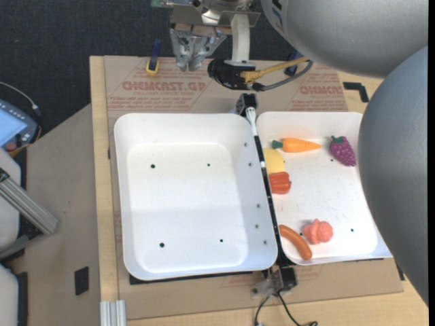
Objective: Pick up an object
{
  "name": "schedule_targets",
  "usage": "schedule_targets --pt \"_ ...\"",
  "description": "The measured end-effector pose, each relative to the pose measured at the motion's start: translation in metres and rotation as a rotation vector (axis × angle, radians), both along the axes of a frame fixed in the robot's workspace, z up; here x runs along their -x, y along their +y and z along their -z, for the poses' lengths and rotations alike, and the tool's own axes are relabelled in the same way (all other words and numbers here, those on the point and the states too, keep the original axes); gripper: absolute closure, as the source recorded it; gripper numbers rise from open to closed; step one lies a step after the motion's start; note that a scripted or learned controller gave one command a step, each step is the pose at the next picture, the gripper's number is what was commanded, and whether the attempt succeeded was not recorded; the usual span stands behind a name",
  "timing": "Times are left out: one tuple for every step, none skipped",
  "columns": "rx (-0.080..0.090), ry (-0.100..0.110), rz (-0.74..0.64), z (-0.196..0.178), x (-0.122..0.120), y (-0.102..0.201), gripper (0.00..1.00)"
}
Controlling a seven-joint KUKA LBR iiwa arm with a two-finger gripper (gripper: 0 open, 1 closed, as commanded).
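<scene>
Two white bins [183,131] on brown board [115,87], dark floor [54,39]; gripper [190,58] grip unclear

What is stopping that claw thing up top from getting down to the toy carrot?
Nothing visible lies on the carrot; it sits bare in the right bin, with grapes beside it. The gripper hangs beyond the bins' far edge, above the left bin side.

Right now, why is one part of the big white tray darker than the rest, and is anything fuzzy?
In the camera view, a soft grey shadow covers the lower half of the left bin, probably cast by the arm overhead; the toys in the right bin look sharp, like the carrot and grapes; the arm, close to the lens, looks big and slightly blurry.
</scene>
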State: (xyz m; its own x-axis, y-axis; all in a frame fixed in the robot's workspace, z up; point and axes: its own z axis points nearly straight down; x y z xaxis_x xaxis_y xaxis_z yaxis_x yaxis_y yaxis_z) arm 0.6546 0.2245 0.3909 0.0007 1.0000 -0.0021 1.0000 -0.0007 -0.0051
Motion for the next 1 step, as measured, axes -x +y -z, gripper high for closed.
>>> schedule_targets --pt "-0.001 -0.002 0.000 0.0054 0.0170 -0.0006 1.00"
